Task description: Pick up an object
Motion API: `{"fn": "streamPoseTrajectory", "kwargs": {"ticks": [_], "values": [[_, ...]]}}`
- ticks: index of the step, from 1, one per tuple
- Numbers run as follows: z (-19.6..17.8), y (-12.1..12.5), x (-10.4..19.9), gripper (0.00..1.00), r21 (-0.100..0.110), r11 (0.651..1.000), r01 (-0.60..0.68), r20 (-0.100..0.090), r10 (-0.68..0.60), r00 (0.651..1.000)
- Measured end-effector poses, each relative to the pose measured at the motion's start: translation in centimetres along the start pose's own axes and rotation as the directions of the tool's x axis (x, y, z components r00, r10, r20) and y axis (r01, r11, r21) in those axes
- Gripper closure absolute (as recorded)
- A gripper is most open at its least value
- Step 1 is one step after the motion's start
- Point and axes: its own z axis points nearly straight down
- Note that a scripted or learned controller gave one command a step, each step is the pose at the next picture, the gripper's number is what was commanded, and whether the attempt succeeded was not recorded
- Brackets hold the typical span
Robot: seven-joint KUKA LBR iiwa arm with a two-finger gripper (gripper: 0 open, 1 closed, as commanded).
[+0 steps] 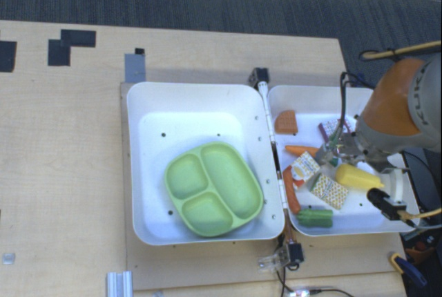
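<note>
Nearest my camera, at the bench's front edge, a small clip or connector with a cable sits just below the gap between the two bins. Just behind it, in the right bin, I see a green cucumber-like piece along the front wall, an orange carrot-like stick against the left wall, a checkered packet, a small printed packet, a yellow piece, a second orange stick, a purple item and a brown-orange wedge toward the back. The left bin carries a green divided plate near its front right corner.

My arm reaches in over the right bin's right side, and the tool sits low among the clutter near the bin's middle, just beside the printed packet and the yellow piece. I cannot tell how far its jaws stand apart, and I see nothing clearly caught in it. As I judge it, the pick is not done: every object lies on the bin floor, so closing and lifting remain.

The packets carry print, but it is too small for me to read.
</note>
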Motion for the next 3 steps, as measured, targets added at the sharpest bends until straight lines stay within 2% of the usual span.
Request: {"fn": "streamPoseTrajectory", "kwargs": {"ticks": [1,2,3], "values": [[-1.2,0.2,0.0,1.00,-0.006,1.000,0.000,0.001,0.000,1.000],[-1.2,0.2,0.0,0.00,-0.006,1.000,0.000,0.002,0.000,1.000],[-2.2,0.4,0.0,1.00,-0.009,1.000,0.002,0.001,-0.002,1.000]]}}
